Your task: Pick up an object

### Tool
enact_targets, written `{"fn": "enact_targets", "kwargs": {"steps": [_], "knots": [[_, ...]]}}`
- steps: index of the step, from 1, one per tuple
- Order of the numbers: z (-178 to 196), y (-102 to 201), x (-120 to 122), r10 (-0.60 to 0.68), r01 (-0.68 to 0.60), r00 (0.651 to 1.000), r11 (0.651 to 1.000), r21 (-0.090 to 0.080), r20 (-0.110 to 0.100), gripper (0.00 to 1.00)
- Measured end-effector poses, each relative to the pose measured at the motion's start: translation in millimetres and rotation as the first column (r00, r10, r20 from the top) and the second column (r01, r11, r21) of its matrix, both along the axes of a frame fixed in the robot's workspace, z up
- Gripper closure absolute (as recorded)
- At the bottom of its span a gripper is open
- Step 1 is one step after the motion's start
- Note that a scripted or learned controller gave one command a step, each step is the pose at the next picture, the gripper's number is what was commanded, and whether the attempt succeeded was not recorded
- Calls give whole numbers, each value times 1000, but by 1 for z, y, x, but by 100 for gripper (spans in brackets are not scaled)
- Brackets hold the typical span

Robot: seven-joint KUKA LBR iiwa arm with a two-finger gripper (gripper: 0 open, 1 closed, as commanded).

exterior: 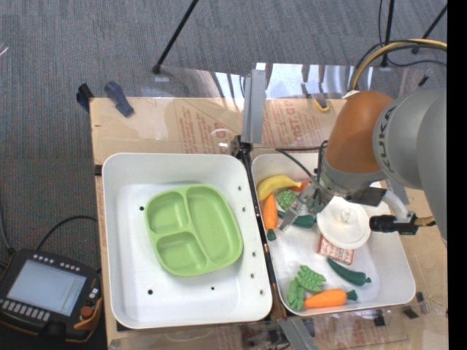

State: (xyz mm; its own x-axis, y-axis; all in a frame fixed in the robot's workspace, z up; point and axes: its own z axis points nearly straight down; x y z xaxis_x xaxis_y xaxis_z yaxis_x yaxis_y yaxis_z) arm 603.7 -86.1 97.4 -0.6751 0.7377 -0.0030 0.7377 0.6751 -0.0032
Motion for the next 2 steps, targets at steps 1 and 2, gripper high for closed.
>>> {"fn": "enact_targets", "kwargs": {"steps": [1,2], "knots": [[-7,1,19,26,-26,1000,1000,-1,5,0],[6,3,21,32,-32,999,999,-1,13,100]]}}
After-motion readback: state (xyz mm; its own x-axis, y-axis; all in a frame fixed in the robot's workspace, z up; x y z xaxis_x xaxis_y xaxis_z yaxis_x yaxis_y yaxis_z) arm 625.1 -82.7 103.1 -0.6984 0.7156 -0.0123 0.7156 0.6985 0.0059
